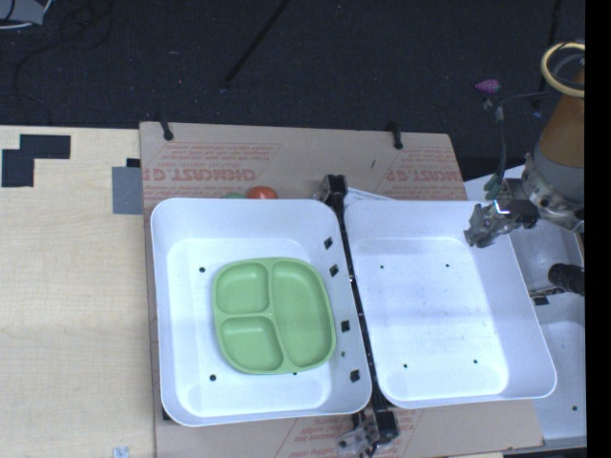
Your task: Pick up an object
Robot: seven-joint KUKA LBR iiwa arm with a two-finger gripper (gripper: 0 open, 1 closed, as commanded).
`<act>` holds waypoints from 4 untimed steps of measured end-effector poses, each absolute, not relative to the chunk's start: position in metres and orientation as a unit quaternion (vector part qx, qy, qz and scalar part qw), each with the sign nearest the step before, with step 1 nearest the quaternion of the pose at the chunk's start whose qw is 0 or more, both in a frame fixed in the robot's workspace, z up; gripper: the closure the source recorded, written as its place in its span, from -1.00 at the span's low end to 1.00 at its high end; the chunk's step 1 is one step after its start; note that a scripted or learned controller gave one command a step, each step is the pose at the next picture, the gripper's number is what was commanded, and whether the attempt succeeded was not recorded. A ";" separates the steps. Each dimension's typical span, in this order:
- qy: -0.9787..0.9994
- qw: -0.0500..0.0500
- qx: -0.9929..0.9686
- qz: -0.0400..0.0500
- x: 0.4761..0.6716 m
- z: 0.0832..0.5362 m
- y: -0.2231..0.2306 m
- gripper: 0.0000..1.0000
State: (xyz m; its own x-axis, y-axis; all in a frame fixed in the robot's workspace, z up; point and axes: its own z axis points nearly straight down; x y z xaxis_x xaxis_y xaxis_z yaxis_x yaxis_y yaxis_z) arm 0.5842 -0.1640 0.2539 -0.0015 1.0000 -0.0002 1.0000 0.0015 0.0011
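I am reaching in from the right edge of the frame over the two white bins. The left bin [181, 256] is taking up the centre-left of the picture and the right bin [458, 370] the centre-right, the two meeting along a dark seam down the middle.

The thing I am judging worth going for, a green divided plate [274, 315], is lying flat on the floor of the left bin, slightly below frame centre, its long axis running roughly top to bottom with a slight tilt.

My gripper [489, 219] is hanging at the upper right rim of the right bin, so the plate is lying well apart from it, to the lower left, across the whole right bin and the seam.

My arm is being cut off by the frame's right side. The gripper's tip is reading as a small dark cluster; I cannot tell how it is set.

A small red-orange object [262, 194] is peeking above the left bin's far rim, mostly hidden.
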 end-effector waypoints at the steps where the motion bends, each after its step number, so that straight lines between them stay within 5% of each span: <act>1: 0.709 -0.002 0.706 0.000 0.574 0.260 -0.111 1.00; 4: 0.709 -0.003 0.706 -0.001 0.540 0.228 0.039 1.00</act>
